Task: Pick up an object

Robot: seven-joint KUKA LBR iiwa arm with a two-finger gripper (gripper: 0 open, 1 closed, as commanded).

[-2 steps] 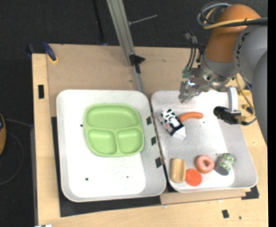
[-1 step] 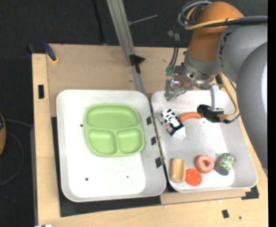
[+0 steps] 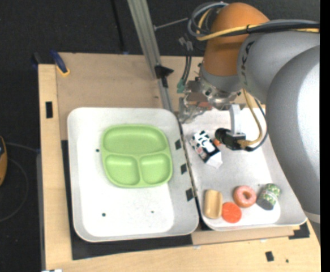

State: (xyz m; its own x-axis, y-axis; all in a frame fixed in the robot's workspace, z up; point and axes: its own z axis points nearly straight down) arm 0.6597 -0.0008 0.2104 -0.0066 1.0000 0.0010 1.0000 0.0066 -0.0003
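**Arm over the right bin, five small things inside**

The gripper (image 3: 194, 111) hangs at the right bin's (image 3: 278, 169) upper left corner; whether it grips anything cannot be told, the wrist hiding it. Just below lies one black-and-white toy (image 3: 205, 146). Along the near edge sit one tan cylinder (image 3: 212, 203), one red piece (image 3: 231, 212), one pink doughnut (image 3: 244, 195) and one green-and-white object (image 3: 269, 195). The left bin (image 3: 85, 208) holds one green divided plate (image 3: 136, 154)

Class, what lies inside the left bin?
A green divided plate lies inside the left bin, its three compartments bare. The bin floor under the plate is covered.
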